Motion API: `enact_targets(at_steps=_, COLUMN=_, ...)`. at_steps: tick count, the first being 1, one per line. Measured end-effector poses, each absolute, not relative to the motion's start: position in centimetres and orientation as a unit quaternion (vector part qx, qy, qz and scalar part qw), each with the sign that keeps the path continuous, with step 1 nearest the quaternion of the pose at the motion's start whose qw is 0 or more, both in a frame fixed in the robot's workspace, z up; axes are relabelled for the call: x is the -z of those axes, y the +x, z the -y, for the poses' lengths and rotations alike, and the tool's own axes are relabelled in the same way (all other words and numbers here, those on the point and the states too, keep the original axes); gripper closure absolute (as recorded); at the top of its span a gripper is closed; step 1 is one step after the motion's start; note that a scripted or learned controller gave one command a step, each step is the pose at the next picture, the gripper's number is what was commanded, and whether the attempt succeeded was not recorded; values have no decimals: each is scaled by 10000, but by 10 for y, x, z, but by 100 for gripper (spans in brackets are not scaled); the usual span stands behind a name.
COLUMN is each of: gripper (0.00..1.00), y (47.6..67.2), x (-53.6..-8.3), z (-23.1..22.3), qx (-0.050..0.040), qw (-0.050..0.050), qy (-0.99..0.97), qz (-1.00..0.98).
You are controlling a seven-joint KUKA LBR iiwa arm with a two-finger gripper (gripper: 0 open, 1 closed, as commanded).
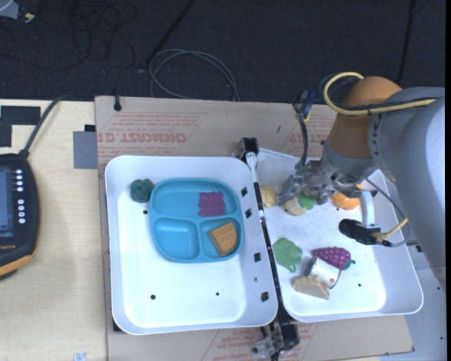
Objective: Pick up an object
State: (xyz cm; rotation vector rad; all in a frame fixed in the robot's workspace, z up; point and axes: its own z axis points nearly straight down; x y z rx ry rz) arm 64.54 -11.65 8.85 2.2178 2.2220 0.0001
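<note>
Gripper (304,194) low in right bin (391,292) — beside yellow toy (267,195).

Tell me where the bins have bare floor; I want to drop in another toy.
The left bin has a wide bare strip along its near edge, below the blue tray. In the right bin, the near right corner past the purple grapes is bare. It is crowded around the claw, by the yellow piece and green leaf.

A divided tray (182,232) is lying in the left bin (128,292), a waffle (224,238) sitting in its four o'clock compartment, while the grapes (332,256) are lying toward the right bin's (395,295) five o'clock.
</note>
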Motion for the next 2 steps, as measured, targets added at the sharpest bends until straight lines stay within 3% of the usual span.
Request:
enact_targets(at_steps=1, gripper=100, y=643, x=-98, z=117, qx=11, qw=-12, qy=7069, qz=-7073)
enact_targets(at_steps=2, gripper=100, y=592, x=-192, z=74, qx=-5, qw=-15, qy=7062, qz=-7080)
